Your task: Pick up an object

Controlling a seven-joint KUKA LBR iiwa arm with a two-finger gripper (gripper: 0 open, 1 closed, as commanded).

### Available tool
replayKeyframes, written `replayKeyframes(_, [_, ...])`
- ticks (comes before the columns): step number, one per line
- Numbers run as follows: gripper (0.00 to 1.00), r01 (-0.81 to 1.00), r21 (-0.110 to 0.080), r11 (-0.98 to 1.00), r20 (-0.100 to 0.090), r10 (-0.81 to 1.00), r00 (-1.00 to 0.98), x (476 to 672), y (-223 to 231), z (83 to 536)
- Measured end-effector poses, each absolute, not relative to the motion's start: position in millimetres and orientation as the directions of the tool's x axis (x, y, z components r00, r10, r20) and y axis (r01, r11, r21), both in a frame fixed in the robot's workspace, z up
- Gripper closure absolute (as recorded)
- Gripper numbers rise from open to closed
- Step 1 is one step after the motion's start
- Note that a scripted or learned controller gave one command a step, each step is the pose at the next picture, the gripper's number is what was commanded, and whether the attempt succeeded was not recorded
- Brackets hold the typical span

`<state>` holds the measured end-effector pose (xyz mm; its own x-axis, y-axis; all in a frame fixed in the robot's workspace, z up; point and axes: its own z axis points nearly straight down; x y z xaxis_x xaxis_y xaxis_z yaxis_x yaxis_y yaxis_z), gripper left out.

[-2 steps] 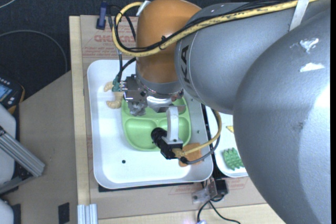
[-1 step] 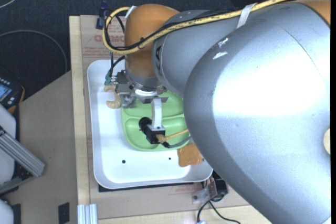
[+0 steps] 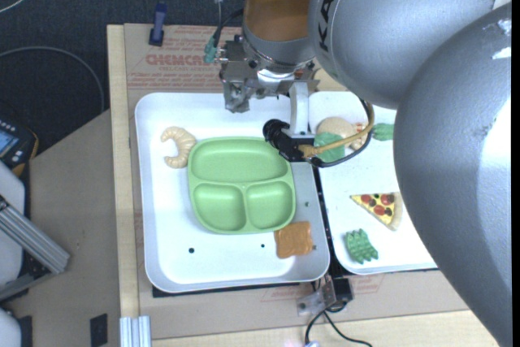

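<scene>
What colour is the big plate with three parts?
The plate is light green, seen clearly in the camera view.

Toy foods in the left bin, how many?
2: croissant left of the green tray, toast at the tray's front right. The arm may hide more at the back.

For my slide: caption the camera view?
Pincer above the left bin's far edge, near the green divided plate.
</scene>
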<state>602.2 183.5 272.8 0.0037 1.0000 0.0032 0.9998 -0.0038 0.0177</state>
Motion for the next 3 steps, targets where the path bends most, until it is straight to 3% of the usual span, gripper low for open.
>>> replayKeyframes(1, [1.0, 1.0, -0.008, 0.005, 0.001, 1.0, -0.005, 562.9, 227.6, 233.6])
replayKeyframes(2, [1.0, 1.0, -0.005, -0.004, 0.0, 1.0, 0.004, 511.0, 179.1, 265.0])
replayKeyframes(3, [1.0, 1.0, 0.014, -0.004, 0.003, 1.0, 0.004, 482.5, 123.4, 383.7])
